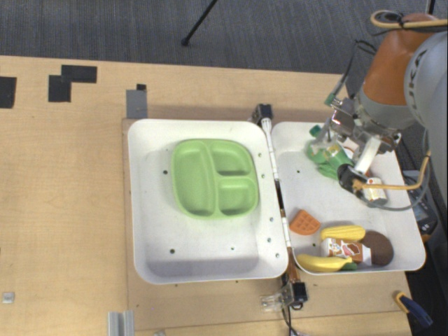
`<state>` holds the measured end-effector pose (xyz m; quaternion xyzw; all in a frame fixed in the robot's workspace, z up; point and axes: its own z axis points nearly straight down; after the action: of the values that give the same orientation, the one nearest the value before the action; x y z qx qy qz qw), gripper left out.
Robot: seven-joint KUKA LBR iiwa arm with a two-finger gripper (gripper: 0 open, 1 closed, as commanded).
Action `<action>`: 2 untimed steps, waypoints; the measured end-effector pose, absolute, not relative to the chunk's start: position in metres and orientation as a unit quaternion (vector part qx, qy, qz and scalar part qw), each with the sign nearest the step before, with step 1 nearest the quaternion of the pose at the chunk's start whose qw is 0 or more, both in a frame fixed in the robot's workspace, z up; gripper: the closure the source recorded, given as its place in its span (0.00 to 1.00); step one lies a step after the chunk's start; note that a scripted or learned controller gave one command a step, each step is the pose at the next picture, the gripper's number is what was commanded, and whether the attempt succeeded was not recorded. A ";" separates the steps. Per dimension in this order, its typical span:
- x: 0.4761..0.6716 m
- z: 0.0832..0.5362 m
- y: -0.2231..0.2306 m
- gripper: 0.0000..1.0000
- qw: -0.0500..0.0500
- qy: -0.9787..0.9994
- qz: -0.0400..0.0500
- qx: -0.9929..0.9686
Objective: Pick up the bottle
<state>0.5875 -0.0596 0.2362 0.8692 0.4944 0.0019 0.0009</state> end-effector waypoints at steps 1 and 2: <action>0.576 0.184 0.066 1.00 -0.001 0.438 -0.001 0.899; 0.518 0.230 0.089 1.00 -0.001 0.437 0.000 0.899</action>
<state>0.5176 0.0886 0.2300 0.8994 0.4371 -0.0001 -0.0010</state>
